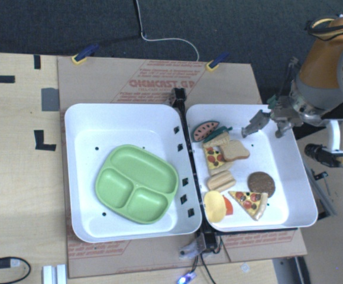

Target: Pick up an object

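In the right bin (290, 182), toy foods are lying toward its left side: a pizza slice (248, 202) nearest the front edge, a brown patty (261, 183) behind it, then bread (235, 151) and a watermelon slice (205, 129) farther back. The gripper (269, 123) is hovering over the far right corner, fingers spread apart and holding nothing.

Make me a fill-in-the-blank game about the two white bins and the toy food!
1. The green plate lies in the ____ bin.
2. The green plate has ____ compartments.
3. The pizza slice lies in the ____ bin.
4. The round brown patty sits just ____ the pizza slice in the picture.

Missing words: left; three; right; above
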Robot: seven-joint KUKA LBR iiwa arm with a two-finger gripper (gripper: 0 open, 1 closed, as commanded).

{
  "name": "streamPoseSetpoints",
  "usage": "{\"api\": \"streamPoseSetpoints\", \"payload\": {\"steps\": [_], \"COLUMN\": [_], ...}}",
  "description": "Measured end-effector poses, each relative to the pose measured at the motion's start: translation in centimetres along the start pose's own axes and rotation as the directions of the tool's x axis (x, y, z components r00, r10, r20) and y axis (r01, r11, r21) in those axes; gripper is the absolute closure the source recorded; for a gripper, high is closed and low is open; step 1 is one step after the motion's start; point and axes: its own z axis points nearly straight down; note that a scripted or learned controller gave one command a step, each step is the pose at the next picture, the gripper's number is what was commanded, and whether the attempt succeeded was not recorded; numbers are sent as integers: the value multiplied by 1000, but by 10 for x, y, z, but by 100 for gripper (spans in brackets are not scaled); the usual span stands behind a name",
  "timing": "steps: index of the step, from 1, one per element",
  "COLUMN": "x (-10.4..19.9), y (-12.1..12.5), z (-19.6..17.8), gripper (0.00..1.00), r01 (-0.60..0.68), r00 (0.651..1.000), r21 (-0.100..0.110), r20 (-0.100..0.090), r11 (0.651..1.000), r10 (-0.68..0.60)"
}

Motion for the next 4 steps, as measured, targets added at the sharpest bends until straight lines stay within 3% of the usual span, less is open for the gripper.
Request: {"api": "streamPoseSetpoints", "payload": {"steps": [1,2,4], "x": [2,2,3], "y": [-68,-64,-67], "z": [132,119,108], "gripper": [0,100,100], "r01": [-5,0,1], "r00": [1000,1000,1000], "r21": [1,-2,13], "r20": [0,1,-3], "r11": [1000,1000,1000], "r10": [5,0,0]}}
